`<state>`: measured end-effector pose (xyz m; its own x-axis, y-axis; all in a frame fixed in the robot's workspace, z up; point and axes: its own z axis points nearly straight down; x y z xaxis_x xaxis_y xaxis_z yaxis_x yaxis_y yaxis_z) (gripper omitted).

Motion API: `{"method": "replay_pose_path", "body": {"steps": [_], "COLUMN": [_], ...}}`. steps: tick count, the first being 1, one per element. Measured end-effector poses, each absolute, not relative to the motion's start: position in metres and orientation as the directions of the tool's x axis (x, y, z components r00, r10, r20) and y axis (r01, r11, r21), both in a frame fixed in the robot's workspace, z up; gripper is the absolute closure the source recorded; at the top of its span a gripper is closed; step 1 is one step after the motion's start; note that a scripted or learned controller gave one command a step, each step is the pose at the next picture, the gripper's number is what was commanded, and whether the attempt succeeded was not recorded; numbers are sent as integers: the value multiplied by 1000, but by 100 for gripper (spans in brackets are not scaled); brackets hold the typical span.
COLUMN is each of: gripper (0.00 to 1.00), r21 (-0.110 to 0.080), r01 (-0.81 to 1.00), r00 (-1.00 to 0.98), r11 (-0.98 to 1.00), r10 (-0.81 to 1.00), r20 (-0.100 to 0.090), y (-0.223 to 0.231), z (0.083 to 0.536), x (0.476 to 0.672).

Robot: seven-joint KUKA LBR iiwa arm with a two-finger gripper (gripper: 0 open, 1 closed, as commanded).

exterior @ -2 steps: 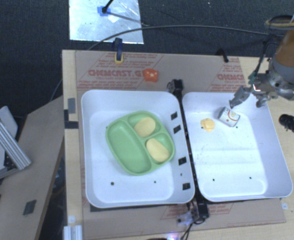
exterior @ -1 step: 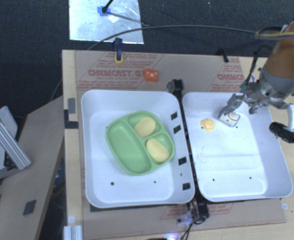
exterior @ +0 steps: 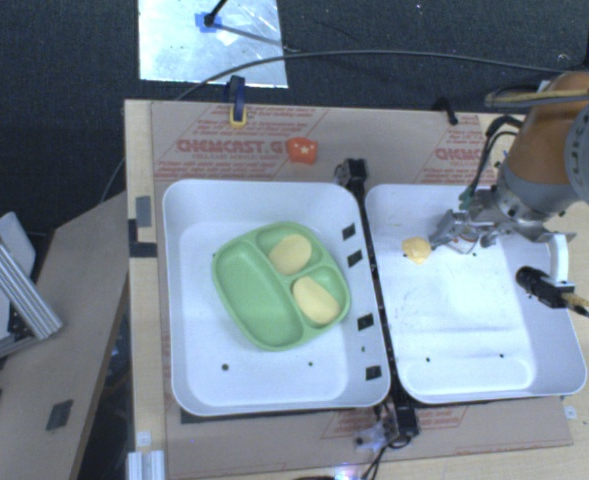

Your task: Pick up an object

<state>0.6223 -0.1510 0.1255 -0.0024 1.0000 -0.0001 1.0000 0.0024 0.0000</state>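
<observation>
The tool hovers low near the right bin's far edge; whether it's wide or narrow, I cannot tell. The small yellow object lies just beside it, ungrasped. This looks like the approach: next, centre over it and descend.

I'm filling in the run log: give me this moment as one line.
arm: over right bin | gripper: beside small yellow piece, not holding it | left bin: green divided plate holding two yellow pieces | pick: not done
</observation>
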Motion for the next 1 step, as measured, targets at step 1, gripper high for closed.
{"method": "replay_pose_path", "body": {"steps": [1], "gripper": [100], "r21": [4], "r01": [1000], "r00": [-3], "r11": [3], "r10": [1000], "r20": [-1], "y": [-151], "z": [139], "x": [624]}}
